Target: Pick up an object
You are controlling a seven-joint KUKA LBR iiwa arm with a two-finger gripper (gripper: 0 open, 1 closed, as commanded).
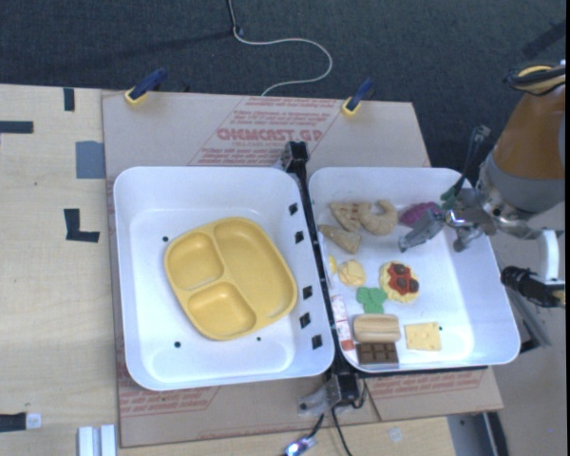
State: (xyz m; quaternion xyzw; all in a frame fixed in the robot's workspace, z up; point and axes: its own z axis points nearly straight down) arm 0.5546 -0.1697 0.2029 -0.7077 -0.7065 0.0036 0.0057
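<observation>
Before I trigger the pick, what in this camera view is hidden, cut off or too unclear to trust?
- Gripper: blurred and small over the right bin; whether anything sits between its fingers is unclear.
- Purple item: partly covered by the gripper, so its shape is uncertain.
- Arm: cut off by the view's right side.
- Small food pieces near the bin divider: too small to identify.
- Yellow tray in the left bin: fully visible.

Dark grey-blue carpet (389,36) across the top of the view, a thin white cable (283,44) looping over it. Pale wooden bench top (38,283) on the left, marked with black and grey tape shapes. A brown cardboard sheet (266,131) with red printing lies on it, held at the far edge by 2 blue-and-yellow clamps (144,85). Light even, soft shadows.
</observation>
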